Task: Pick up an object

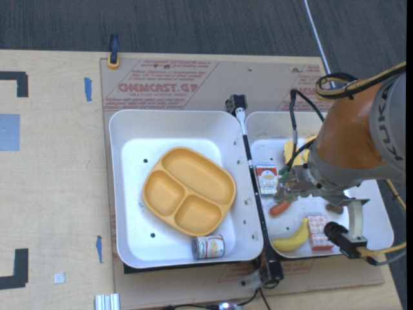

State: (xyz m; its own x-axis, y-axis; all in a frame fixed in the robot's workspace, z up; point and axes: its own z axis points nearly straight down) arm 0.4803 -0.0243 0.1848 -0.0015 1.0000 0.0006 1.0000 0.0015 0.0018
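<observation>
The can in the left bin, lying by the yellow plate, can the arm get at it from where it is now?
Probably yes. The can lies on its side, uncovered, beside the plate near the left bin's front wall. The gripper is over the right bin; only the low divider lies between.

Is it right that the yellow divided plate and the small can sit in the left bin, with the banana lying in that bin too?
Not quite. The camera view shows the yellow divided plate and small can in the left bin, but the banana lies in the right bin, near its front edge.
</observation>
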